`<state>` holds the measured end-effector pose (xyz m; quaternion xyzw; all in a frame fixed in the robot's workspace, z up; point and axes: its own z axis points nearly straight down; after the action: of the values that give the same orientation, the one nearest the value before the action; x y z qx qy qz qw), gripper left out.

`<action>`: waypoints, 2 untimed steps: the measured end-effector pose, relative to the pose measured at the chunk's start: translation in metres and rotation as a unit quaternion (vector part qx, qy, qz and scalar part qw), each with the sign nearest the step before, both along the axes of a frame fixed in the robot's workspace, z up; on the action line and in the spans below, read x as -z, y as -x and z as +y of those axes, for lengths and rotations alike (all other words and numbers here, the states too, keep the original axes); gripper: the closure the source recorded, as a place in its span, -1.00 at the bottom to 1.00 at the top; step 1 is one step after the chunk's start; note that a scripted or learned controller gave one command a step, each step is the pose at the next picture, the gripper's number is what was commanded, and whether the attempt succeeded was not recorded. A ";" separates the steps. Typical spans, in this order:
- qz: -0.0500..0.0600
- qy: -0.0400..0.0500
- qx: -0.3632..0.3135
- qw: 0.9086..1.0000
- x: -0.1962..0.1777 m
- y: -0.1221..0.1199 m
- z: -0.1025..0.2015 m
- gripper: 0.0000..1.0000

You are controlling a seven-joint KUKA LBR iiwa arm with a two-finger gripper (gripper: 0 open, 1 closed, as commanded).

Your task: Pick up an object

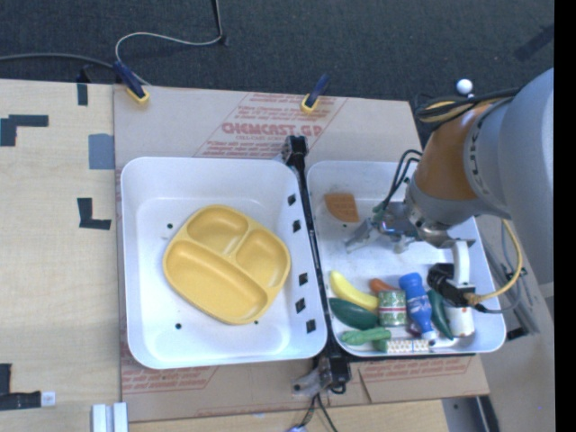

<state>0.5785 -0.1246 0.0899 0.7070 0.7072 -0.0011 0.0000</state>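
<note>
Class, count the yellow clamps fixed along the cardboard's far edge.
2: one yellow clamp at the far left corner, another near the middle of that edge.

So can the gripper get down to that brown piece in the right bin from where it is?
Probably yes. The brown piece lies by itself near the bin's far wall, apart from the pile, and the gripper hangs just beside it with nothing between them.

A dark carpeted floor point(360, 25) is seen on the far side, crossed by a thin cable point(171, 36), with a pale wooden benchtop point(54, 277) at left.
</note>
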 end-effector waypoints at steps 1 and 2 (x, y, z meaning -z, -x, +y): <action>-0.002 0.000 -0.001 1.000 0.004 -0.037 0.004 -1.00; -0.002 0.000 -0.001 1.000 -0.006 -0.038 0.004 1.00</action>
<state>0.6161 -0.1211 0.0960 0.7062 0.7080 0.0001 0.0018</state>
